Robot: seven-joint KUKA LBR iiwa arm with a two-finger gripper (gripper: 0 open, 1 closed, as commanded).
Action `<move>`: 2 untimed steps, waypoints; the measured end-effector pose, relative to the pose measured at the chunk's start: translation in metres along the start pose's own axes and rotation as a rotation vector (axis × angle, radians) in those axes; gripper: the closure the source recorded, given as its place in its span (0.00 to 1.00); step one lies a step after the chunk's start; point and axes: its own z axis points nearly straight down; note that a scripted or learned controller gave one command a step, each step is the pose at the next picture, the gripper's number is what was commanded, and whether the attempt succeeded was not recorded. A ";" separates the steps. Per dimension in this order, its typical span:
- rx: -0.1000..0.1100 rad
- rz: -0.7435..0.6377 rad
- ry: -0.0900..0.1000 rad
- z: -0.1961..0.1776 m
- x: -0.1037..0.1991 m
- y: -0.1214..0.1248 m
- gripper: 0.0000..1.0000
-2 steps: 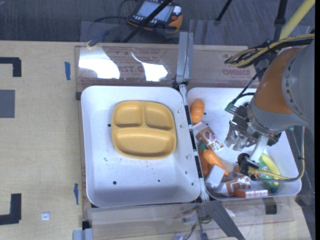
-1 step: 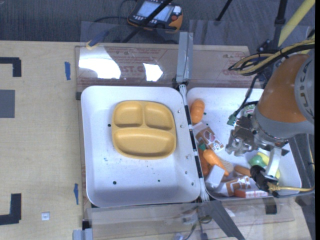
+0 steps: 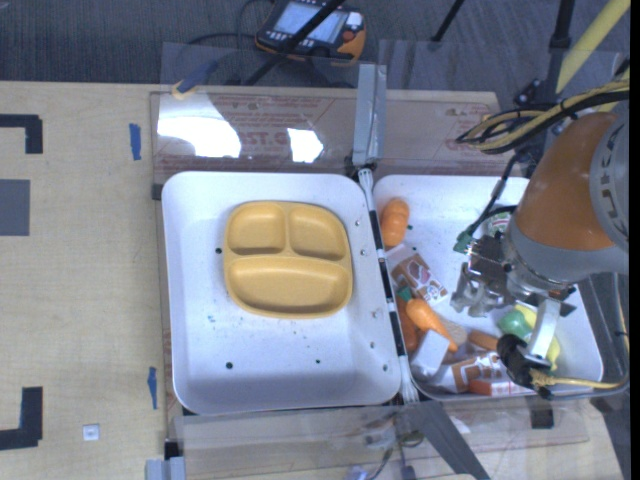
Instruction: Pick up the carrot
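The carrot [image 3: 427, 317] is a small orange toy with a green stub at its upper left end. It lies slanted in the right bin [image 3: 440, 196], close to the bin's left wall, among other toy food. My gripper [image 3: 478, 296] hangs over the middle of the right bin, just right of the carrot and a little above it. Nothing shows in its grasp, and the wrist hides much of it.
The left bin [image 3: 190, 308] holds a yellow divided plate [image 3: 290, 258]. In the right bin lie a rounded orange toy [image 3: 395, 222], a printed packet [image 3: 420, 278], a white box [image 3: 430, 352], a red-labelled pack [image 3: 478, 373] and a green and yellow item [image 3: 522, 321].
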 end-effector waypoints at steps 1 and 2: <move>-0.004 0.038 -0.001 -0.002 0.008 -0.003 1.00; -0.005 0.090 -0.001 -0.005 0.005 -0.002 1.00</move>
